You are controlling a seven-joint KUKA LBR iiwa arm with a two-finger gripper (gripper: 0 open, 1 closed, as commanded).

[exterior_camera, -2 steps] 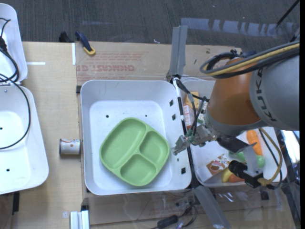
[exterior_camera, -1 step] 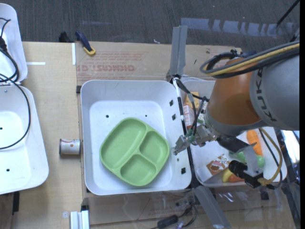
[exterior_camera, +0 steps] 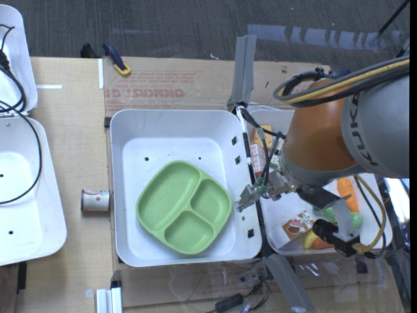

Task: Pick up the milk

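Green plate (exterior_camera: 185,207) in left bin (exterior_camera: 124,175), arm (exterior_camera: 339,135) over right

A dark grey carpeted floor (exterior_camera: 195,12) runs across the far side of the scene. In front of it lies the bench top (exterior_camera: 71,109), pale wood at the left and covered further right by a brown cardboard sheet (exterior_camera: 176,87) with red lettering. Light is even, with a sheen on a clear panel (exterior_camera: 313,38) at far right
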